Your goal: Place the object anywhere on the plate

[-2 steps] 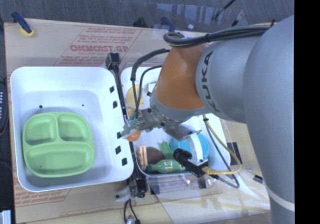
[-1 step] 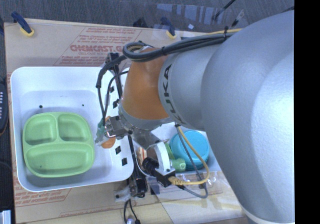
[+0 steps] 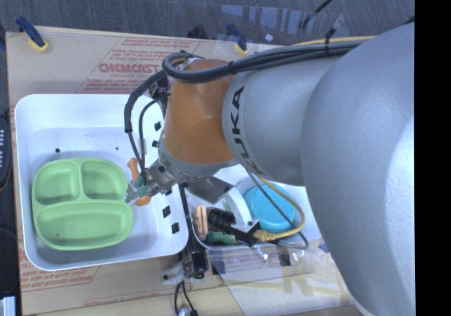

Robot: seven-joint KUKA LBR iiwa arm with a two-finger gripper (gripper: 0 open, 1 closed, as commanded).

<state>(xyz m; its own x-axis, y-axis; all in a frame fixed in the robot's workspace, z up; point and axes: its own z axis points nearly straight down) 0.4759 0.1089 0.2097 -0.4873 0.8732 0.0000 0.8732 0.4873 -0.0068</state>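
Note:
A light green plate [image 3: 81, 202] with three compartments lies in the left bin [image 3: 42, 113]. My gripper [image 3: 140, 189] hangs just off the plate's right edge, low over the bin floor. A small orange object [image 3: 133, 165] sits between the fingers, its ends sticking out above and below them. The grey arm and its orange band [image 3: 194, 120] cover most of the right side of the view and hide the wrist.
The right bin [image 3: 236, 195] holds a blue round item [image 3: 271, 212], a white piece and a small cluster of toy items [image 3: 211, 226] near its front. The wall between the two bins runs just right of the gripper. Cables hang from the wrist.

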